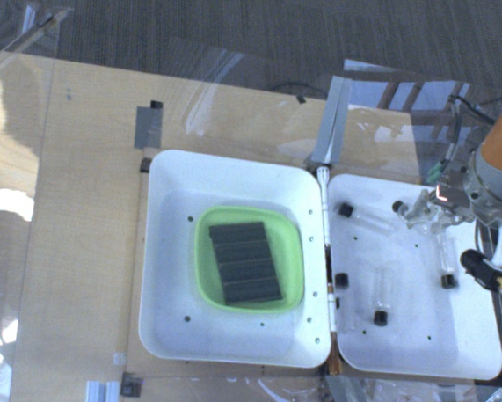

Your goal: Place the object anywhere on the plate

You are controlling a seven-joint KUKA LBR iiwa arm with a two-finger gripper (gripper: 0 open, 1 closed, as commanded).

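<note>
Dark ridged block point(244, 262) lies flat on the green plate point(203, 271) inside the left white bin point(160, 319), well apart from the claw point(427, 209) over the right bin point(475, 350), whose opening cannot be determined.

Glossy green plastic plate point(203, 266) bears a matt, ribbed dark-grey block point(244, 262); smooth white plastic bins point(168, 232); pale wood bench point(81, 223).

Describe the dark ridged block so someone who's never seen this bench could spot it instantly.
Look at the left white bin. In its middle sits a lime green plate, and the dark ridged block lies on it. It is the one dark, grooved rectangle; the right bin holds clear tubes with black caps.
</note>
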